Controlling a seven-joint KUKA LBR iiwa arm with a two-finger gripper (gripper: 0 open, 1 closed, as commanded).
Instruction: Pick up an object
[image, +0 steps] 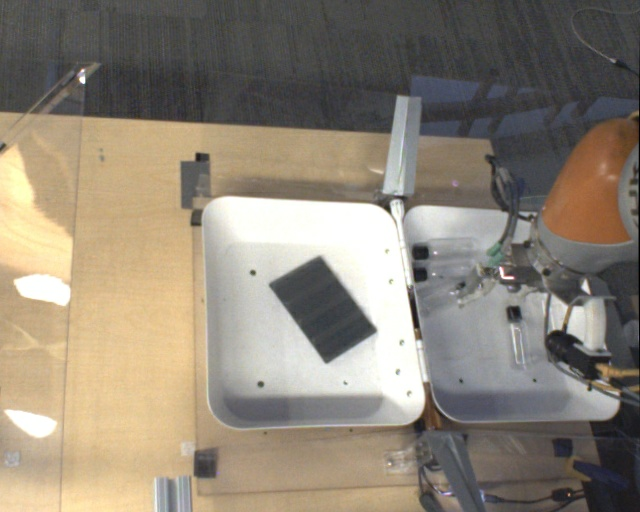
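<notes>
A dark grey flat rectangular pad (323, 307) lies tilted in the middle of the left bin (230, 400). My gripper (512, 270) hangs over the upper middle of the right bin (450, 400), under the grey wrist and orange band (595, 190), which cover most of it. Just left of it a small clear object (466, 290) rests on the bin floor. A thin clear tube with a dark cap (517, 336) lies just below the gripper. The pad is far to the gripper's left, across the divider.
A metal post (403, 145) stands behind the gap between the bins. Two black clips (420, 262) sit on the right bin's left wall. Cables and a black connector (570, 352) hang at the right bin's right side. Wooden bench surrounds the bins.
</notes>
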